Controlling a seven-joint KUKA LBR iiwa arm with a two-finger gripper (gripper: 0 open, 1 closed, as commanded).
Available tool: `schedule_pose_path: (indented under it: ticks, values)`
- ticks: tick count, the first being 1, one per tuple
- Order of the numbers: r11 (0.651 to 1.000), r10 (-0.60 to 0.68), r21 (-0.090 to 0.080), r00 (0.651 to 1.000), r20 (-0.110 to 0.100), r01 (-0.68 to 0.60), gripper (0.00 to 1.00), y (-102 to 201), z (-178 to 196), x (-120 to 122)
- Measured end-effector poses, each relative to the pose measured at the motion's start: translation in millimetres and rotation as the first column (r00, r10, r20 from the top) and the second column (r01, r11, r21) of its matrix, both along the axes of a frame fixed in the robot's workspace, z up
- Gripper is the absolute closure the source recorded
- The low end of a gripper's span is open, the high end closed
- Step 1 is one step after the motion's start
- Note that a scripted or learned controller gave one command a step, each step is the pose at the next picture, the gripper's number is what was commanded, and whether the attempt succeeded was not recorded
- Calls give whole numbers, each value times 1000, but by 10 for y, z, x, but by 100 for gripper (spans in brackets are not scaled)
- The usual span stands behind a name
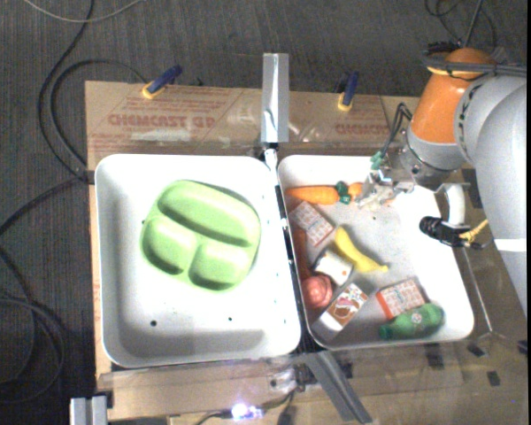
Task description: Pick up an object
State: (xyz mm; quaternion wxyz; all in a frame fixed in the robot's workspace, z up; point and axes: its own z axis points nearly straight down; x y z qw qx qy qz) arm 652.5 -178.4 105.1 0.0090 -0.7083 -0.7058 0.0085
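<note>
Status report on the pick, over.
Gripper low at right bin's far edge, beside the carrot; grip unclear. Nothing seen held. Banana, green bottle and small cartons crowd that bin.

Small toy groceries (358,259) lie scattered flat across the right bin (460,326).

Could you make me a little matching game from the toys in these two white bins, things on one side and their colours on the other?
Things:
1. banana
2. carrot
3. bottle
4. big moulded insert in the left bin

Colours:
A. orange
B. pale green
C. yellow
D. dark green

Pairs: 1-C, 2-A, 3-D, 4-B
</note>
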Motion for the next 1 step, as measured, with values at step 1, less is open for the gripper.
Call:
schedule_pose_path:
  ticks: [1]
  values:
    - [1000, 0, 0, 1000, 0, 0, 0, -1, 0, -1]
